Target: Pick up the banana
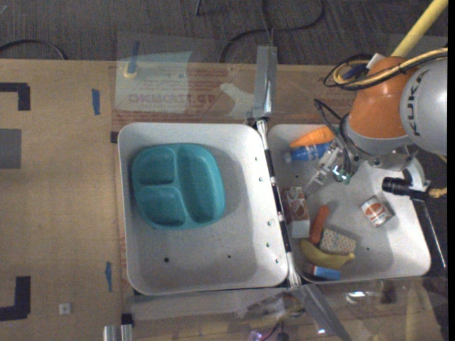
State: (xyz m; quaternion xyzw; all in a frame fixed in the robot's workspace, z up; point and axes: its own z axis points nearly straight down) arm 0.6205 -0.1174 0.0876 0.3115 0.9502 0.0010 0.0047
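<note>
We are looking down on two shallow white bins with smooth, rounded walls. The left bin is holding a glossy teal plate moulded into three compartments, with bare white floor lying all around it. The right bin is carrying the clutter. The banana, a curved yellow shape with dark tips, is lying near that bin's front-left corner, close to the divider between the bins. A speckled, rough-looking sponge block is sitting just beside its upper edge, possibly overlapping it, and a small blue item is lying just below it. An orange-red stick is slanting above, next to a flat printed packet. A small cylindrical can is resting well apart toward the right, with open floor around it. The gripper is hanging over the bin's rear part, near a blue bottle with an orange cap; we cannot tell how its claw is set.
</note>
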